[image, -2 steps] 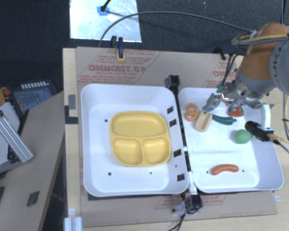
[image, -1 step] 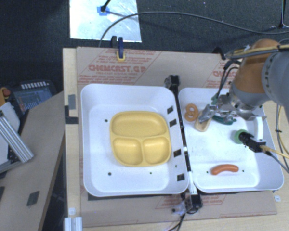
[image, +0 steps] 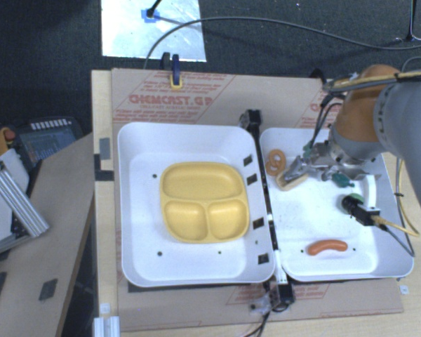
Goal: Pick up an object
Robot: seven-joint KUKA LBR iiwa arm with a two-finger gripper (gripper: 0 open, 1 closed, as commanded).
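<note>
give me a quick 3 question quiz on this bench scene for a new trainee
1. True or false: the yellow divided tray lies in the left bin.
2. Which item lies nearest the front edge of the right bin? A) the pretzel B) the sausage C) the tray
3. Fill in: the gripper hovers close beside the ____.

Key:
1. True
2. B
3. pretzel
</note>
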